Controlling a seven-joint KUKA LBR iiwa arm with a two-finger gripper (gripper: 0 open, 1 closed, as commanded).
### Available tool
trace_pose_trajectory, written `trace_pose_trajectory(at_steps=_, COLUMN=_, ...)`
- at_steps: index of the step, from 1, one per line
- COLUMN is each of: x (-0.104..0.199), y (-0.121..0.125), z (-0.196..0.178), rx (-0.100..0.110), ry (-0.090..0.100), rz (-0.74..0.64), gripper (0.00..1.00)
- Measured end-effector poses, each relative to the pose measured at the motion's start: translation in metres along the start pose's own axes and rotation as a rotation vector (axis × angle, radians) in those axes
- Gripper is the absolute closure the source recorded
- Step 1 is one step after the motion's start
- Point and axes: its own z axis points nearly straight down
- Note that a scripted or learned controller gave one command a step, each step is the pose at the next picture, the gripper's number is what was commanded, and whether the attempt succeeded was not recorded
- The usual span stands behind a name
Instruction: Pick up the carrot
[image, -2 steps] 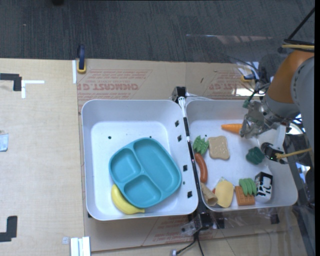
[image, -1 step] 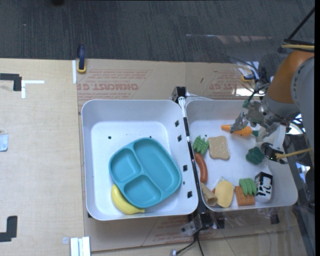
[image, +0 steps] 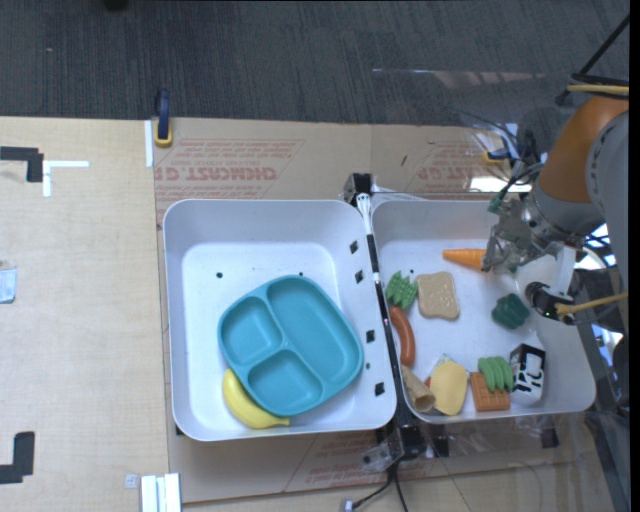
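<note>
The carrot (image: 462, 257) is a small orange cone lying in the upper part of the right bin (image: 570, 400), with its tip pointing left. My gripper (image: 497, 256) hangs from the grey wrist directly over the carrot's thick right end and seems to touch it. That end of the carrot is hidden under the gripper.
Below the carrot the right bin holds a bread slice (image: 437, 296), a green leafy piece (image: 401, 290), a sausage (image: 405, 336), a dark green item (image: 510, 311), a yellow wedge (image: 450, 386) and more toys along its front wall. The left bin (image: 190, 300) holds a blue divided plate (image: 290, 345) and a banana (image: 248, 402).
</note>
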Motion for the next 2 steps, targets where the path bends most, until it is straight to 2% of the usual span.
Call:
trace_pose_trajectory(at_steps=1, x=0.0365, y=-0.1005, z=0.0197, rx=0.005, ry=0.008, rz=-0.223, gripper=1.00)
trace_pose_trajectory(at_steps=2, x=0.0361, y=-0.1003, z=0.0196, rx=0.004, ry=0.008, rz=-0.222, gripper=0.00)
